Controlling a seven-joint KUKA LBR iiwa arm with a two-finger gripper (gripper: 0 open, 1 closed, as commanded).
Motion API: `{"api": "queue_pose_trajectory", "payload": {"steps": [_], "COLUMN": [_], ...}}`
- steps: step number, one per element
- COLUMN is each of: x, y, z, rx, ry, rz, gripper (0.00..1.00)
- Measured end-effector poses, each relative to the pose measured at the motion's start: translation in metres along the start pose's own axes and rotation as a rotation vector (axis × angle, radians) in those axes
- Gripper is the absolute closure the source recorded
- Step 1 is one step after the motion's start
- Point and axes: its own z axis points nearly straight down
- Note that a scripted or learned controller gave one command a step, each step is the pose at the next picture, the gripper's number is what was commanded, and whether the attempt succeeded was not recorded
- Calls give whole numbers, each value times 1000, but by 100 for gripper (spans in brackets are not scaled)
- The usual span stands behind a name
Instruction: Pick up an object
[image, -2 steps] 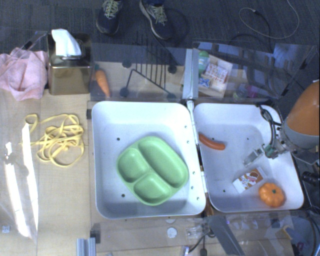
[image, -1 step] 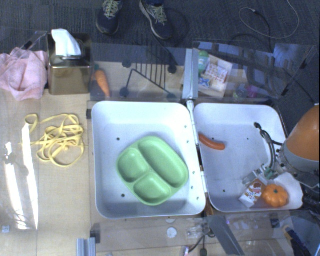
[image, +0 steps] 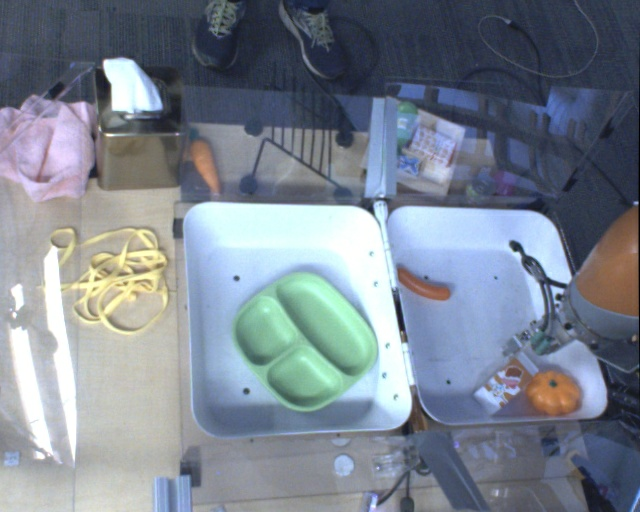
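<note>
The right bin (image: 470, 235) holds an orange sausage (image: 424, 285) near its left wall. At its front right corner a small red-and-white packet (image: 502, 386) lies beside an orange toy pumpkin (image: 554, 392). My gripper (image: 528, 345) hangs low at the bin's right side, just above and behind the packet and to the upper left of the pumpkin. Nothing is visibly held in it. The orange-banded arm (image: 612, 270) reaches in over the bin's right rim. A green divided plate (image: 305, 340) lies in the middle of the left bin (image: 215, 235).
Behind the bins stand a wire rack (image: 295, 160), a toy carrot (image: 203, 165) and a clear box of packets (image: 440, 140). On the bench at left are a tissue box (image: 135, 125), a pink cloth (image: 45, 145) and a yellow cord (image: 110, 275).
</note>
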Motion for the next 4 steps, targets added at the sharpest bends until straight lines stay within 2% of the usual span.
{"api": "queue_pose_trajectory", "payload": {"steps": [1,2,3,4], "x": [87,66,66,159], "y": [38,47,47,70], "z": [-82,-213,-213,-85], "rx": [11,10,11,15], "ry": [5,2,2,5], "rz": [1,270,270,373], "gripper": [100,100,0,0]}}
